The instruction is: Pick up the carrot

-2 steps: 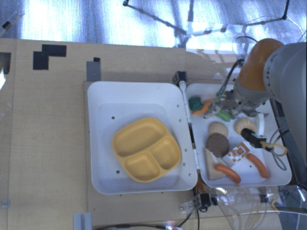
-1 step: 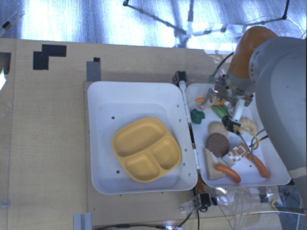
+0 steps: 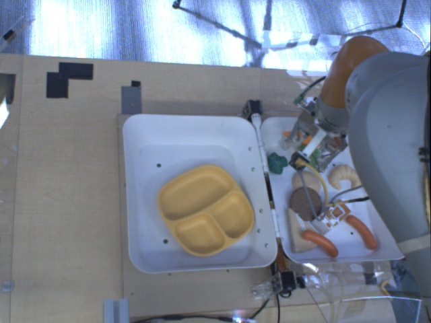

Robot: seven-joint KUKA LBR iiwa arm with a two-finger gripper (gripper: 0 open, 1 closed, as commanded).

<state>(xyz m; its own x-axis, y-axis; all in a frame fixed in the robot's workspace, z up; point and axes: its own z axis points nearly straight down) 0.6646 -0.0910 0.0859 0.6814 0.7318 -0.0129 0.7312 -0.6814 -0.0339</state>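
I have the hand [image 3: 311,142] low at the right bin's [image 3: 286,251] far edge, over an orange bit, perhaps the carrot [image 3: 289,134]; I cannot tell its grip.

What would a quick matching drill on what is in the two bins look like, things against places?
Things:
1. tray
2. green toy
3. croissant
4. brown disc

Places:
A. right bin, far right, beside the arm
B. left bin, middle
C. right bin, centre, just above the two sausage-like pieces
D. right bin, against its left wall, upper part

Pairs: 1-B, 2-D, 3-A, 4-C
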